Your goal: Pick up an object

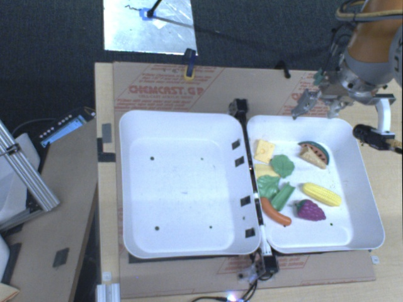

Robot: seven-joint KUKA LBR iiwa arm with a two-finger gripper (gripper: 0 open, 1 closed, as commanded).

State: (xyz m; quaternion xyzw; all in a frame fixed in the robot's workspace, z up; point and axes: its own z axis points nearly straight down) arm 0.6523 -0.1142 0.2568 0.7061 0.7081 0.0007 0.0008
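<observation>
A: Camera view, looking down at a slant: the gripper (320, 104) hangs above the far rim of the right bin (362, 168), near its back edge, with nothing between its fingers. They look parted, though at this size I'd only call that probable.

B: And the things to pick?

A: All in the right bin, clustered toward the middle divider. Nearest the tool is the watermelon slice (313, 153), just inward and toward the camera from it. The cheese wedge (264, 150) lies further left, close to the divider.

B: Anything with a clear long axis?

A: The corn cob (322, 194) lies slantwise, left end farther from the camera than its right end, with open floor on its right side. The carrot (276, 212) slants the same way but touches the green pieces (278, 180), so it's crowded. The grapes (310, 210) sit just beside the corn.

B: Room to move?

A: The right half of that bin's floor is bare, so descending there is easy. The left bin (182, 181) is well apart.
</observation>
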